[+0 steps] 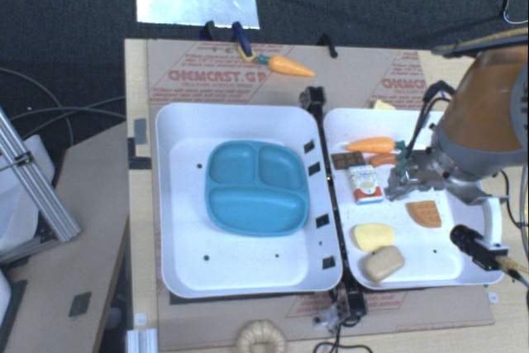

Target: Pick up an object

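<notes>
Camera view, looking down at a slant: the gripper (402, 178) hangs low over the right bin (475, 273), reaching in from three o'clock, and I cannot tell how it is set. The nearest thing is a small carton (364, 183) just beside it at nine o'clock, red and white with a printed face, its long axis running twelve to six. From that I judge the carton the likeliest pick, needing a short shift toward nine o'clock. A carrot (369, 145) lies at eleven o'clock of the gripper, long axis across the bin. A waffle (425, 213) sits at five o'clock, a yellow block (374, 236) and a tan roll (383, 263) toward seven. The left bin (178, 178) bears a blue plate (255, 186).
</notes>
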Robot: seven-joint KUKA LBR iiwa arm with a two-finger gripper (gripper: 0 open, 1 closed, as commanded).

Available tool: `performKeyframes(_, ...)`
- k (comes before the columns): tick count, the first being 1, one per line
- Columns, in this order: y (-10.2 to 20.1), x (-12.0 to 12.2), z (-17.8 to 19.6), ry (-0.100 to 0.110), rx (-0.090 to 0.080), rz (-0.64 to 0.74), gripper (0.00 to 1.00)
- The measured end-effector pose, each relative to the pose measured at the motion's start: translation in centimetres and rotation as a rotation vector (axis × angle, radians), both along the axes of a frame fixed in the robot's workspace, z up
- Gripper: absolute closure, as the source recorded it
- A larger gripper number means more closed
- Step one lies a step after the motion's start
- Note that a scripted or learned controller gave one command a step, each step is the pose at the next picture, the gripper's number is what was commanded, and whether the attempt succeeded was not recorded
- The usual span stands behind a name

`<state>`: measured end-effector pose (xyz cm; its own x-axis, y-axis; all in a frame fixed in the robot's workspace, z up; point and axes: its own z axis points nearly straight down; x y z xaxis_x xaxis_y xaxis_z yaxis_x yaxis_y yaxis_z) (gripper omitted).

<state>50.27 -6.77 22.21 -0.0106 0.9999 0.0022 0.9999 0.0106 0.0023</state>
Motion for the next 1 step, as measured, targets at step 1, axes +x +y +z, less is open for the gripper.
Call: performKeyframes(1,4.82,2.0,-0.9,0.001,0.0,0.0,1.0)
